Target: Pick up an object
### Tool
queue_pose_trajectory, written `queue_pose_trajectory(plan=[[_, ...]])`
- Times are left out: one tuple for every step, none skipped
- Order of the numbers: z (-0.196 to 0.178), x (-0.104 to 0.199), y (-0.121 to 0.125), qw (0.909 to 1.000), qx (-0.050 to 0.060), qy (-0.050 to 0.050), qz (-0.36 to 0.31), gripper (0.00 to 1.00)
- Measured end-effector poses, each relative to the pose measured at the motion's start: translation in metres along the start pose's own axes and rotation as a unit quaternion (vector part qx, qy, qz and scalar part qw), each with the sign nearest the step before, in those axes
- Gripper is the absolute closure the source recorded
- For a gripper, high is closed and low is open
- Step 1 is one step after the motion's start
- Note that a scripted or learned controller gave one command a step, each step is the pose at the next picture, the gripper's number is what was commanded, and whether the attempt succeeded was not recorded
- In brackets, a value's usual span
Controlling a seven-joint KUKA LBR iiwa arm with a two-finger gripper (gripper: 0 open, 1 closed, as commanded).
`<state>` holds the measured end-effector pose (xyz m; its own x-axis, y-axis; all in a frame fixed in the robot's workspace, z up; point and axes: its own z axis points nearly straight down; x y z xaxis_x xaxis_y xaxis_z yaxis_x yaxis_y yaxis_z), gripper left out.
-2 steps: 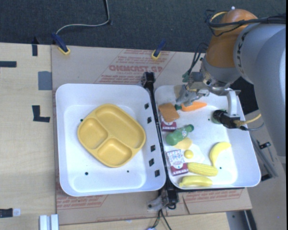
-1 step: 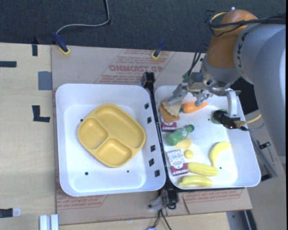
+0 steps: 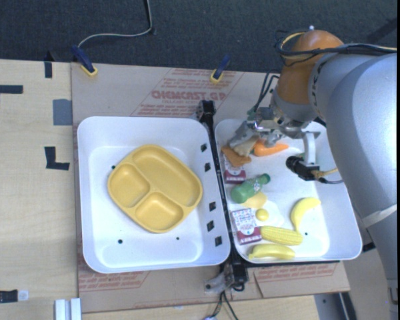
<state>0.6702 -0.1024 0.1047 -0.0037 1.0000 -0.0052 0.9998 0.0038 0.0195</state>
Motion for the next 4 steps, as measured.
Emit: queue_pose_trajectory(plan=[[0.006, 0.003, 0.006, 1.0000, -0.004, -0.002, 0.000, 0.00], [0.006, 0.003, 0.006, 1.0000, -0.004, -0.002, 0.000, 0.00], [-0.009, 0.004, 0.010, 1.0000, -0.009, -0.002, 0.000, 1.00], [-0.082, 0.098, 0.001, 1.0000, 0.008, 0.002, 0.001, 1.00]])
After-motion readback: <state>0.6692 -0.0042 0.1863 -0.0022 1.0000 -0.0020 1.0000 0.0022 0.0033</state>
